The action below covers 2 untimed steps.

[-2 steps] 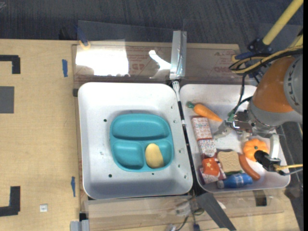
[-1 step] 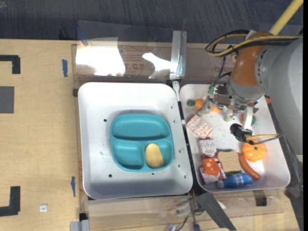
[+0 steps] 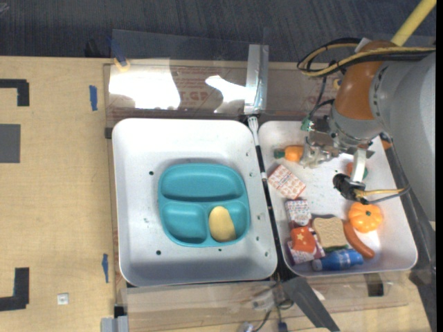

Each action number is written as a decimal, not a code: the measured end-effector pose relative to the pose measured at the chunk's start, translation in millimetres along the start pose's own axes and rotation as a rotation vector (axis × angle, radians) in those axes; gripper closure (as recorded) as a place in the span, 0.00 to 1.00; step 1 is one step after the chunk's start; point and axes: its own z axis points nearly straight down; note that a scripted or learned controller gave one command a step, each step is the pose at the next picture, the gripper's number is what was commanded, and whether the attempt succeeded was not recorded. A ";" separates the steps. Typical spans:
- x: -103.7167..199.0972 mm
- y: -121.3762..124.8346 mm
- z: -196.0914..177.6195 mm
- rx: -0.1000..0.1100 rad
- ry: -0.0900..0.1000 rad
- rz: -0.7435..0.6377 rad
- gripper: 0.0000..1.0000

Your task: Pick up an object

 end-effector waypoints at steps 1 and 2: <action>-0.5 -1.3 1.7 0.005 -0.001 0.000 0.00; 2.3 19.2 14.5 0.056 -0.006 -0.074 0.00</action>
